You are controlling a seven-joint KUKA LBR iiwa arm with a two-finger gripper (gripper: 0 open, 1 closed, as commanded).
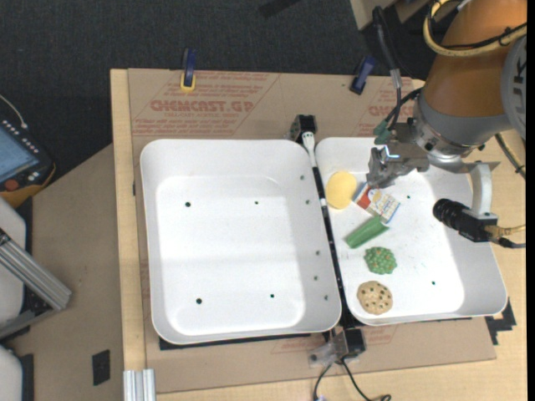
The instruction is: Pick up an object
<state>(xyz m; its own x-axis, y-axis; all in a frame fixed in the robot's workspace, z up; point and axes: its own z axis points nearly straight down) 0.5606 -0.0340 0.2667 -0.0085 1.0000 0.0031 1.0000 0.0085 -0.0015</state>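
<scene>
Setting: dark carpeted floor is seen around a bench topped with a cardboard sheet (251,98), on which two shallow white bins sit side by side.
Left bin (230,241): nothing but its white floor and a few dark dots can be made out.
Right bin (468,291): all the loose items are gathered in its left half.
Arm: the grey arm with its orange band (481,32) is reached in from the right and is bent down over the back of the right bin.
Gripper (380,167): it is placed low over the bin, just above the items; whether it is released or clenched cannot be told, and nothing can be confirmed as held.
Small packet (380,205): a red, white and blue packet is seen directly below the gripper tip, possibly touched by it; it is judged the likeliest target.
Yellow ball (339,189): it lies just beside the packet, toward the divider between the bins.
Green block (364,232): it lies just in front of the packet, its long axis slanted.
Green round piece (380,260): it is set in front of the block.
Cookie (374,296): it lies nearest the front rim.
Key relation: the packet lies almost straight under the gripper, slightly nearer the front, so mostly a short descent is judged necessary.
Risk: the ball and the block are crowded close and could be nudged.
</scene>
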